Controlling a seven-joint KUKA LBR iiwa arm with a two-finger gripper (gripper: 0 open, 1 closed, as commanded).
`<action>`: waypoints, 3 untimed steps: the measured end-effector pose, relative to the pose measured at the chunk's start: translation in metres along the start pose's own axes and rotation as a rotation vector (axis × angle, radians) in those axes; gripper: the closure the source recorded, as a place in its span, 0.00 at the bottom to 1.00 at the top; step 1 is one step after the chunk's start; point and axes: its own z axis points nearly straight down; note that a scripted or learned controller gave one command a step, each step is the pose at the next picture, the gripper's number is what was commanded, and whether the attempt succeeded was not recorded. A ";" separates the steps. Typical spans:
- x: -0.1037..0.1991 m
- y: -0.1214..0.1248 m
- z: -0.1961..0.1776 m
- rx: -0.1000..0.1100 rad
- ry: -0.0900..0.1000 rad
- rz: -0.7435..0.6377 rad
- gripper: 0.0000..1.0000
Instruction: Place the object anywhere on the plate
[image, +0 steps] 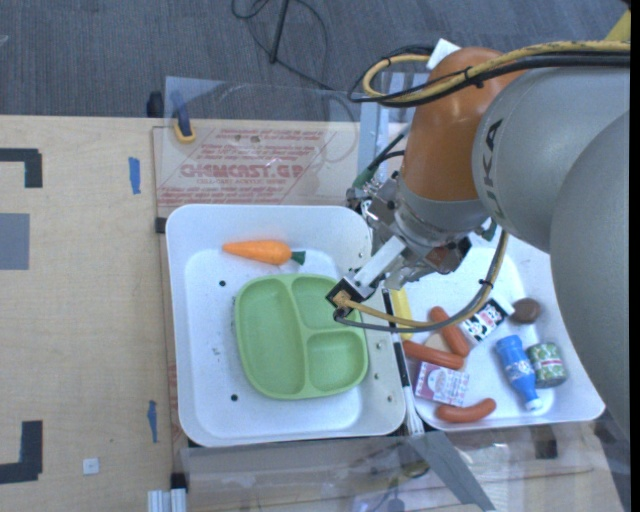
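Green moulded plastic forms the plate (270, 350), a rounded tray split into three smooth compartments, which we see lying flat in the left bin (190, 300). The carrot (258, 251), a tapered orange toy with a stubby green top, lies on that bin's white floor just beyond the plate's far rim, near it but off it. The gripper (440, 255) hangs under the arm's glossy orange band, above the seam between the two bins, and we cannot tell whether it is apart or together. In the right bin (580, 400) we see slim reddish sausages (465, 410), a pink packet (438, 382), a blue bottle (520, 370) with a white cap and a small green can (547, 363) just beside it. The bench (80, 300) is pale, matt wood.
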 end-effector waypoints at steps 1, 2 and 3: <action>-0.027 -0.012 0.044 0.003 -0.002 -0.060 1.00; -0.037 -0.001 0.068 0.005 -0.002 -0.011 1.00; -0.006 0.003 0.044 0.000 0.001 -0.131 1.00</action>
